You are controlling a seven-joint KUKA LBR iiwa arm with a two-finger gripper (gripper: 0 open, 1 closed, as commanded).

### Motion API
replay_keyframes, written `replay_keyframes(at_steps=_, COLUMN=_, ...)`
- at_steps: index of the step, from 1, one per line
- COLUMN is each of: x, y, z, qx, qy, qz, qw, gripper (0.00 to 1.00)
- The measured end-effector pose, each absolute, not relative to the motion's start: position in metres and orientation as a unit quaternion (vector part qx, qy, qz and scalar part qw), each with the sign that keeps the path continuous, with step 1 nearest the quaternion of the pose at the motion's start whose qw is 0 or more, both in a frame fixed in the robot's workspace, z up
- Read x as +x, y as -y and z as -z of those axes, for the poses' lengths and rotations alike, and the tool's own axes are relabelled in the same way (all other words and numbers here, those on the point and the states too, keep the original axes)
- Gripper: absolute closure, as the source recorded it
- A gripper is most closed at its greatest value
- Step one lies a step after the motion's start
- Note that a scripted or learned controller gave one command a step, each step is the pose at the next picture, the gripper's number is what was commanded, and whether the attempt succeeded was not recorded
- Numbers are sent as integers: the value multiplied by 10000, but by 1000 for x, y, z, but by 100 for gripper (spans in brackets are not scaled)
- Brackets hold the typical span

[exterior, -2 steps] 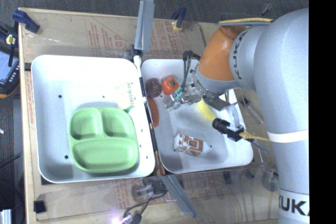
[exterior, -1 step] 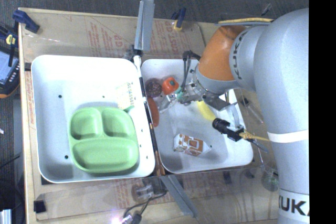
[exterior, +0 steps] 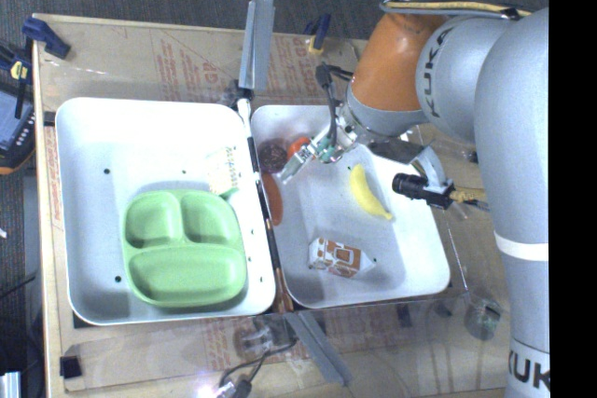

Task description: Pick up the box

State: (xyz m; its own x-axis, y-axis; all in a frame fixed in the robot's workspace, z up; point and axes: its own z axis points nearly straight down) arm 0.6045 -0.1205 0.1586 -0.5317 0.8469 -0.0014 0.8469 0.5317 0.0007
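A small brown and white box [exterior: 336, 256] is lying in the lower middle of the right bin [exterior: 424, 280]. The gripper [exterior: 312, 152] is hanging over that bin's upper left corner, well apart from the box, above and left of it in the frame. A yellow banana [exterior: 369, 193] is lying between them. A green divided tray [exterior: 183, 247] is sitting in the left bin [exterior: 84, 163].

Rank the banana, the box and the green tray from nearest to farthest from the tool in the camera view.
Measured from the tool, at the right bin's upper left:
1. Banana, just right of it and lower, in the right bin.
2. Box, lower in the same bin, near its front.
3. Green tray, far left, in the left bin.
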Motion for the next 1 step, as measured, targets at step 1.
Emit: replay_keyframes(at_steps=1, x=655, y=150, z=-91, qx=5173, qy=-8558, qz=4, qw=-5, gripper=0)
